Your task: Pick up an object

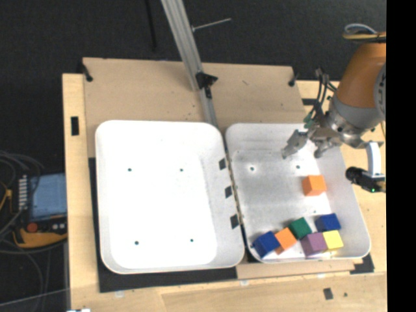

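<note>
The gripper [305, 145] hangs open above the right bin [260, 194], apart from an orange cube [314, 185]

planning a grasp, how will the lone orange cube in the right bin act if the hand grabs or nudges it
The orange cube looks rigid, with flat faces, so it would probably slide rather than roll. It seems small and likely light. It sits apart from the cluster, so the hand has room, though a bump could skid it across the smooth right bin.
</note>
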`<move>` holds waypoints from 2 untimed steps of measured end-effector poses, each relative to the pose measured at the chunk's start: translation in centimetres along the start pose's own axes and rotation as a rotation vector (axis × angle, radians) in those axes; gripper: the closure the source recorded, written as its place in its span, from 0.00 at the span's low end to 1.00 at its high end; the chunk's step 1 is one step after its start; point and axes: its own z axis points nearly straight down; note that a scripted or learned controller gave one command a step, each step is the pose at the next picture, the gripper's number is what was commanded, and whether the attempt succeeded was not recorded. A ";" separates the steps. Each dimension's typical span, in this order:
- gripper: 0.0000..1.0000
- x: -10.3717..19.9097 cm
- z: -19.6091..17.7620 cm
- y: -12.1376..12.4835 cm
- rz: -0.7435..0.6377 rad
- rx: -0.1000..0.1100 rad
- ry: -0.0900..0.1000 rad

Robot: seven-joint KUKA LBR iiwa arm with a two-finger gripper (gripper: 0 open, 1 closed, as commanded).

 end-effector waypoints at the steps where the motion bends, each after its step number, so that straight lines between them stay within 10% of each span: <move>1: 0.00 0.1 5.8 -0.9 0.001 0.000 0.000; 2: 0.00 -0.1 8.9 -0.8 0.003 -0.007 -0.002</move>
